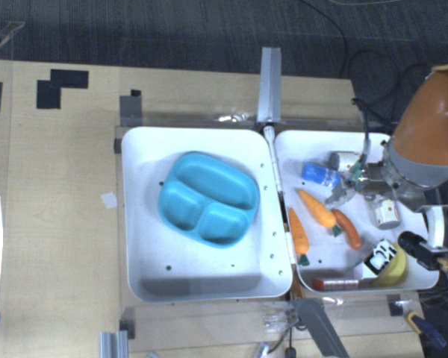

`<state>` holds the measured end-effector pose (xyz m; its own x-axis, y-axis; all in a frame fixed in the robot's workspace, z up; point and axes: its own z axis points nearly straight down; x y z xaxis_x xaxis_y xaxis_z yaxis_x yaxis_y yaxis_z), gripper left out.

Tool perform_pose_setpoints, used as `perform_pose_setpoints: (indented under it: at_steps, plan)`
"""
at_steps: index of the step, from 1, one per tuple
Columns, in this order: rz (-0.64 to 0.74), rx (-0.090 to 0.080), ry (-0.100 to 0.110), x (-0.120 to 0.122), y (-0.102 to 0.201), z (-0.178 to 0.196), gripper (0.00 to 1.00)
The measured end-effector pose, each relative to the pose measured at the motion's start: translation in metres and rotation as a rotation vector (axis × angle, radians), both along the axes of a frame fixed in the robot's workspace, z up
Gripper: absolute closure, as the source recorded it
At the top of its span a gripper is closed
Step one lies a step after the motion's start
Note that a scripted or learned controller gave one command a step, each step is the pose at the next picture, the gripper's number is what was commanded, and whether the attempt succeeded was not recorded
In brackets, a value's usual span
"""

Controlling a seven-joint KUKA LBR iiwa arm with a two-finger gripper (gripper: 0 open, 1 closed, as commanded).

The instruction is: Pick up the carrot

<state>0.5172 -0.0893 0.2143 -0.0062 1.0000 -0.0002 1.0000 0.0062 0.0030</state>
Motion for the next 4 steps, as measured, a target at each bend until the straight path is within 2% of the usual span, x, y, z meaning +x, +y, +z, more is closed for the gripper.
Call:
perform_pose_setpoints:
  at_steps: [1,2,3,4]
  plan:
    - [0.149,-0.001,-0.004,0.062,0.01,0.022,0.0]
    - [0.144,-0.001,-0.005,0.116,0.007,0.05,0.0]
    - [0.362,-0.001,-0.002,0.06,0.026,-0.029,0.0]
    - [0.384,-0.001,-0.002,0.037,0.025,-0.029,0.0]
